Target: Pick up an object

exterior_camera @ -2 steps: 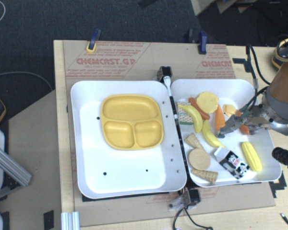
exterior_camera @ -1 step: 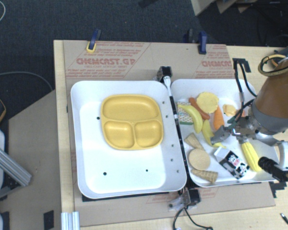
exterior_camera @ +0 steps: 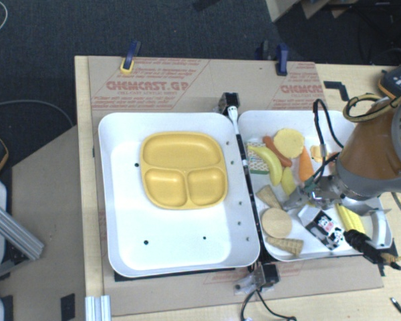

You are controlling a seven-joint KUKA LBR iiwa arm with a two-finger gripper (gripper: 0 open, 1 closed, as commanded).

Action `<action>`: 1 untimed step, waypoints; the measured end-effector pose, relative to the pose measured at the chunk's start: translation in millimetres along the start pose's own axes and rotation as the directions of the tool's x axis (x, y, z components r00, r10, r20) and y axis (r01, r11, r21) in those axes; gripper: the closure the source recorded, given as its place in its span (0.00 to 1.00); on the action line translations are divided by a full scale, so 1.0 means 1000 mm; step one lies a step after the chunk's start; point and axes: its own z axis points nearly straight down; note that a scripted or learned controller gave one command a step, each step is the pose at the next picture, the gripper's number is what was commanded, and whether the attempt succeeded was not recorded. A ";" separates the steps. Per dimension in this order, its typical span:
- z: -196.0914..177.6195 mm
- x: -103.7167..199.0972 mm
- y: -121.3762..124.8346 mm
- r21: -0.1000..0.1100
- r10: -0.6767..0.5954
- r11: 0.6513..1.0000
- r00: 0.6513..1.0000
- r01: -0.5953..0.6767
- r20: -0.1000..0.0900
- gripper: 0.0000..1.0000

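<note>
The right bin (exterior_camera: 254, 122) holds several toy foods. A yellow banana (exterior_camera: 275, 167) lies beside a red sausage (exterior_camera: 278, 146), a yellow disc (exterior_camera: 289, 140) and an orange carrot (exterior_camera: 306, 168). Nearer the front are a tan wedge (exterior_camera: 268, 196), a round tan cookie (exterior_camera: 277, 223) and a waffle cone (exterior_camera: 287, 247). My gripper (exterior_camera: 301, 198) is low over the middle of this bin, just right of the tan wedge and below the banana's tip. Nothing is seen held in it. The grey arm hides the bin's right part.
The left bin (exterior_camera: 120, 233) holds a yellow three-compartment plate (exterior_camera: 184, 169). A yellow stick-shaped piece (exterior_camera: 351, 218) lies under the arm at the right. Clamps (exterior_camera: 127, 63) sit at the board's back edge, and cables loop above the wrist.
</note>
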 end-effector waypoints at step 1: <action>-0.014 -0.001 0.001 -0.008 0.002 1.000 1.000 -0.002 0.003 1.00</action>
